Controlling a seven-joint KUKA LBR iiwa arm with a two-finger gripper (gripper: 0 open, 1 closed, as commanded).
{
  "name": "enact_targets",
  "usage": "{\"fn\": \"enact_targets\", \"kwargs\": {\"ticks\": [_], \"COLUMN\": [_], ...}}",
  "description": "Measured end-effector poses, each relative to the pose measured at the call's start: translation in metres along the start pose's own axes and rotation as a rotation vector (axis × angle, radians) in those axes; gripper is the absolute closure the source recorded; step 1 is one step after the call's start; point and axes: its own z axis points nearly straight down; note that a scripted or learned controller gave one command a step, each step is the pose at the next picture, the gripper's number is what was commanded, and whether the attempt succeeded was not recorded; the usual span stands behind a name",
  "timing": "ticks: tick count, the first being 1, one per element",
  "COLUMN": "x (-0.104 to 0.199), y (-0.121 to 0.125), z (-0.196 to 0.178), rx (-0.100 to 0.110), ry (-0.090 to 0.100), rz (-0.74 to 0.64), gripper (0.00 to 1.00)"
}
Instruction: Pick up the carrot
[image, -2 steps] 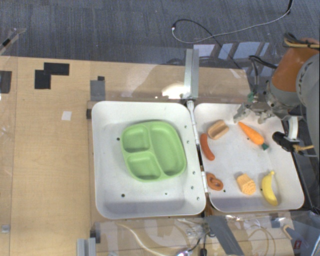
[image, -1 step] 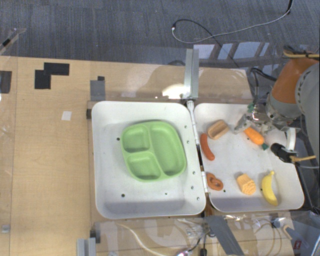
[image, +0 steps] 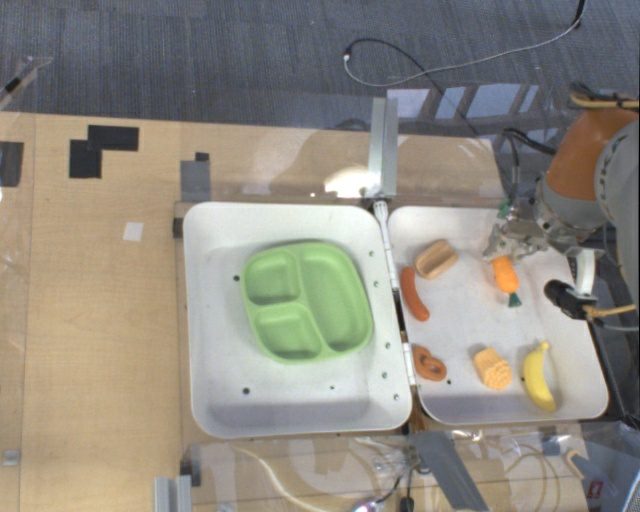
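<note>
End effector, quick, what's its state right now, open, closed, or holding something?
End effector: just above the carrot in the right bin; open or closed cannot be told, and no carrot shows in its grip.

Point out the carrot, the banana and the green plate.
carrot (image: 506, 274): camera view, on its orange body, right bin.
banana (image: 538, 375): camera view, on the middle of its curve, right bin.
green plate (image: 345, 305): camera view, on the floor of its large compartment, left bin.

Two white bins (image: 215, 405), one green tray (image: 305, 300), six toy foods (image: 492, 367)
</note>
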Motion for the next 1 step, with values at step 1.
{"fn": "enact_targets", "kwargs": {"ticks": [1], "x": [0.0514], "y": [0.0075], "z": [-0.079], "rx": [0.006], "ry": [0.002], "rz": [-0.127], "gripper": [1.0]}}
